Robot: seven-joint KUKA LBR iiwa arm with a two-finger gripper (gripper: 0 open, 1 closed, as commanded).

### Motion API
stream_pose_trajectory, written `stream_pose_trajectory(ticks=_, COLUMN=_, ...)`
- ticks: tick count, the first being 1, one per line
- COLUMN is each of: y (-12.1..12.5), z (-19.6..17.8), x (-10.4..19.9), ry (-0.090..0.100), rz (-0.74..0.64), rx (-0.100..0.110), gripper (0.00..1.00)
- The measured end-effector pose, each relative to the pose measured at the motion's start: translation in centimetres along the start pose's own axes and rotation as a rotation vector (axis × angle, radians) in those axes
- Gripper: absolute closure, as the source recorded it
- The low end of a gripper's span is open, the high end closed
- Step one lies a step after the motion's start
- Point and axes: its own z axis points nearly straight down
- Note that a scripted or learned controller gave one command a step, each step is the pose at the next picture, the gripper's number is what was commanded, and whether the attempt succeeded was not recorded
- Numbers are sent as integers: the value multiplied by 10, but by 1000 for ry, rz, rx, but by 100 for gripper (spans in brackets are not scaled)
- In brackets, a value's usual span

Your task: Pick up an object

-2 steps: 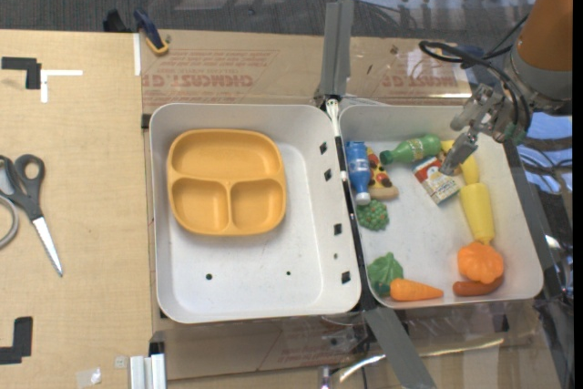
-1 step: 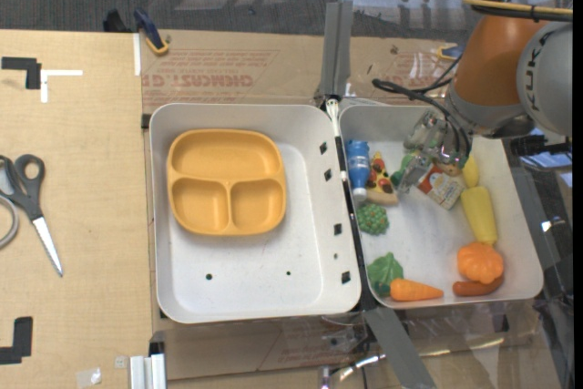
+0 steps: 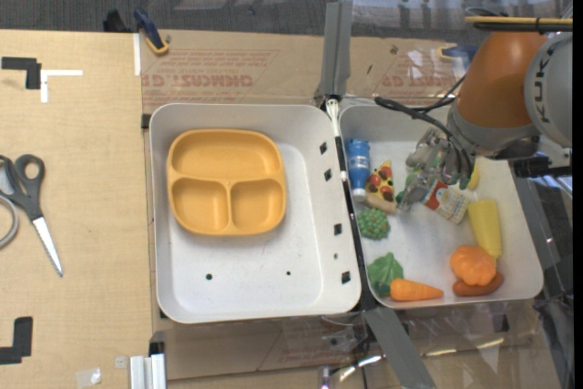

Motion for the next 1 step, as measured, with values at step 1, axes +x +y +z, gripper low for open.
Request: stream_pose_trajectory(ticks=1, y=-20, z=1, x=48, ry=2, rz=108, rx=1, gripper=0)
